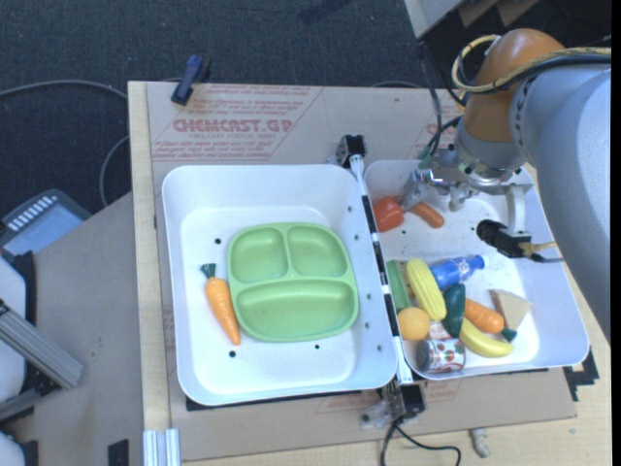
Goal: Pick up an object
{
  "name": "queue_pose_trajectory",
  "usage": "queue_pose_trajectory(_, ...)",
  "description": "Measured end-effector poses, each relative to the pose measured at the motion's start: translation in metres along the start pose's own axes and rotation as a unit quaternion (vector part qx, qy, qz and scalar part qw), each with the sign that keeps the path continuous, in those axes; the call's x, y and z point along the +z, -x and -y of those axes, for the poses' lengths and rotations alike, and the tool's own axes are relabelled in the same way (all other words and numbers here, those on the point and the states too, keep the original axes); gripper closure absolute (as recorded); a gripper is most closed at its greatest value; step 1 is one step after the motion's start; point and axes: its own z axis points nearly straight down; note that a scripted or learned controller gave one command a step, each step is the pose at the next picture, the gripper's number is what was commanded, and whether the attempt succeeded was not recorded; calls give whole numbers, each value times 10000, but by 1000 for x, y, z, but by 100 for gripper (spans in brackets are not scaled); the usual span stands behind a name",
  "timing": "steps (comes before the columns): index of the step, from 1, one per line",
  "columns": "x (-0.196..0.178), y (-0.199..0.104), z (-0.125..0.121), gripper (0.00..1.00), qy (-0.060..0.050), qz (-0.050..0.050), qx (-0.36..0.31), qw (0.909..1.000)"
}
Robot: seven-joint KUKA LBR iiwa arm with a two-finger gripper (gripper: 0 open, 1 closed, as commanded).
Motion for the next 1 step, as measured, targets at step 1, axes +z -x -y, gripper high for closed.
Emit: queue_pose_trajectory(1, 10, 26, 9, 0, 47, -64, -14, 10000)
